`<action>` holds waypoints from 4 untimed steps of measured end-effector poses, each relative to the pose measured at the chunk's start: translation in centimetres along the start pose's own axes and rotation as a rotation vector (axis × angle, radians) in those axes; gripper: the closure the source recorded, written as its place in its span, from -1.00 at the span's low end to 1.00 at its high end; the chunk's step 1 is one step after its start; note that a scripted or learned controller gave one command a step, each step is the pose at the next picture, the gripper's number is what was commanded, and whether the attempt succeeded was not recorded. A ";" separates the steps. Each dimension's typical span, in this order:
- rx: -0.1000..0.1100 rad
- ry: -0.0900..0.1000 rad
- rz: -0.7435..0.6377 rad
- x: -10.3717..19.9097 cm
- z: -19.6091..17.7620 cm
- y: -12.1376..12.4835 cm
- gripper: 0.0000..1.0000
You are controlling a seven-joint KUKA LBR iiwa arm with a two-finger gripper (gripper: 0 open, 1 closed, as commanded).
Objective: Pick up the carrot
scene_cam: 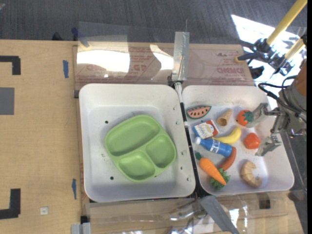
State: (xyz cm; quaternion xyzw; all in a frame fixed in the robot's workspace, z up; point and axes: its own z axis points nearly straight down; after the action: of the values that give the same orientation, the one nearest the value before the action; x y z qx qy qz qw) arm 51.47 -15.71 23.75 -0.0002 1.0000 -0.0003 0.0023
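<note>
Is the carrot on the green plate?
No, the carrot lies in the right bin, next to the sausage, while the green plate sits in the left bin.

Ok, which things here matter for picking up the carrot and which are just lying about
For the job:
orange toy carrot with green top
robot's two-finger hand

Just lying about:
green three-compartment plastic plate
yellow banana
watermelon slice
blue bottle
red tomato
tan croissant
</note>
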 end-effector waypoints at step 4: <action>-0.001 -0.002 -0.551 2.6 5.2 13.3 -1.00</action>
State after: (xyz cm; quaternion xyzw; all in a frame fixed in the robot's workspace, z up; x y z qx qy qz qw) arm 48.91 -2.40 18.54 -0.2720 0.9623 -0.0004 0.0032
